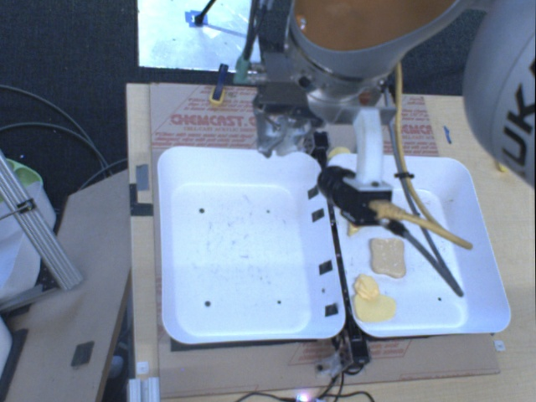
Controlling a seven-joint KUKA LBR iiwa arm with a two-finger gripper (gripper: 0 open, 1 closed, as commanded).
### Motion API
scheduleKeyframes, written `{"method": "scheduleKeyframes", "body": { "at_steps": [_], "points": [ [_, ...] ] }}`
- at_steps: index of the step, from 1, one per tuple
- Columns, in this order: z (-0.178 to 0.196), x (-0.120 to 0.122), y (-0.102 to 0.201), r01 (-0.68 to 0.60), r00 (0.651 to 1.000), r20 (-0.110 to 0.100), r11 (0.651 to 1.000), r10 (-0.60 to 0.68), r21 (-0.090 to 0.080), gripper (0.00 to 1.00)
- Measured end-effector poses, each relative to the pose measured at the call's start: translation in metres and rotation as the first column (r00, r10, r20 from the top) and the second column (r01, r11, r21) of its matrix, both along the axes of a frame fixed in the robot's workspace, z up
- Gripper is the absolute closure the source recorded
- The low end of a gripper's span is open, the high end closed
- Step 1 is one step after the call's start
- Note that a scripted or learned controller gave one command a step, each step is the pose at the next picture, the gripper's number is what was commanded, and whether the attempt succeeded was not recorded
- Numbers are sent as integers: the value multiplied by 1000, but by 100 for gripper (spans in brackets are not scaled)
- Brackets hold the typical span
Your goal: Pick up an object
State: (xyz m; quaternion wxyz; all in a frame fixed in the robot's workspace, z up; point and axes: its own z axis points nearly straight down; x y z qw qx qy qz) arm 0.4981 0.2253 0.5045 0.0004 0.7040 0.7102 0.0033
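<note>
Hanging over the far rim of the left white bin, the fingers show as a blurred knot of grey metal below the arm and its orange band, and I cannot tell whether they are spread or pressed together. Every loose thing lies in the right white bin, across the divide from the fingers. Nearest to them is a small pale yellow piece, just to the view's right of the fingers and close to that bin's far wall. It is partly hidden by the robot's own hardware and its shape is hard to make out, perhaps a rounded lump. Farther from the fingers, toward the near edge and to the view's right, a tan biscuit-shaped block lies flat on the bin floor. Just beside it, nearer still to the front edge, sits a yellow duck-like toy, near the bin's inner wall. Both are well apart from the fingers. The two bins sit side by side on a cardboard sheet printed with red letters, which covers the tabletop.
</note>
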Motion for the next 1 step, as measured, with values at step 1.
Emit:
{"method": "scheduleKeyframes", "body": {
  "at_steps": [1],
  "points": [
    [10,0,-4,2,1000,0,1000,-2,-1,100]
  ]
}}
